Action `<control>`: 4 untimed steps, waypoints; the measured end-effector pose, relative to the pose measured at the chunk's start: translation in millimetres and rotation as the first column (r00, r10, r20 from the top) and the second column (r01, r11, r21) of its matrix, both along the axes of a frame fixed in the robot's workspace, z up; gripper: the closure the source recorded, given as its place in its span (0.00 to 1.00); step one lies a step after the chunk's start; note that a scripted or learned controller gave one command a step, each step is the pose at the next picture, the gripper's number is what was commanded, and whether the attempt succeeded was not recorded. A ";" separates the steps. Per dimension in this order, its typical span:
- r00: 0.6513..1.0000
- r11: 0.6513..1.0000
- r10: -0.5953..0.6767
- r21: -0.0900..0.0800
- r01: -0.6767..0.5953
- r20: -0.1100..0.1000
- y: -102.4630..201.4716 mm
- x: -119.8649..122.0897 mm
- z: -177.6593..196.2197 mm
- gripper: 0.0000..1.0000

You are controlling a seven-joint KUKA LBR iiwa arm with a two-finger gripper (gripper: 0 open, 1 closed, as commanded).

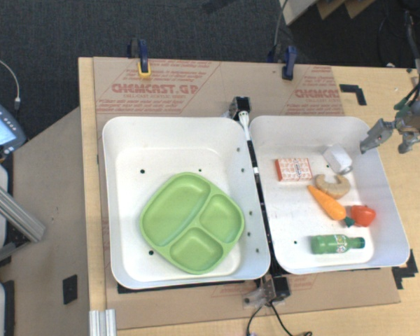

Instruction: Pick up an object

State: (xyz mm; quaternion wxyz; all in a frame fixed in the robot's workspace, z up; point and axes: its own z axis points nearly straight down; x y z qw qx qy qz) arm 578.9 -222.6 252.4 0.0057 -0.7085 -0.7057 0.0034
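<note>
The right bin (pixel 294 135) holds several small objects. These include a red-and-white patterned box (pixel 294 169), a white cylinder (pixel 338 159), a beige ring-shaped piece (pixel 334 183) and an orange carrot (pixel 327 202). A red round item (pixel 362 215) and a green bottle (pixel 336 243) lie there too. My gripper (pixel 391 140) hangs at the view's right edge, over the bin's far right rim, to the right of the white cylinder. Its two grey fingers (pixel 373 137) stand apart with nothing between them.
The left bin (pixel 119 187) holds a green divided plate (pixel 192 221). A black divider strip (pixel 252 166) runs between the bins. Two blue clamps (pixel 141 50) hold the cardboard sheet at the bench's back edge.
</note>
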 end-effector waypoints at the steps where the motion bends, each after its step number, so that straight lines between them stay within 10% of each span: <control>1: 1.000 1.000 0.004 -0.003 -0.004 0.012 0.8 2.6 7.0 0.00; 4: 1.000 1.000 0.003 0.000 -0.003 0.016 8.4 -9.4 -161.4 0.00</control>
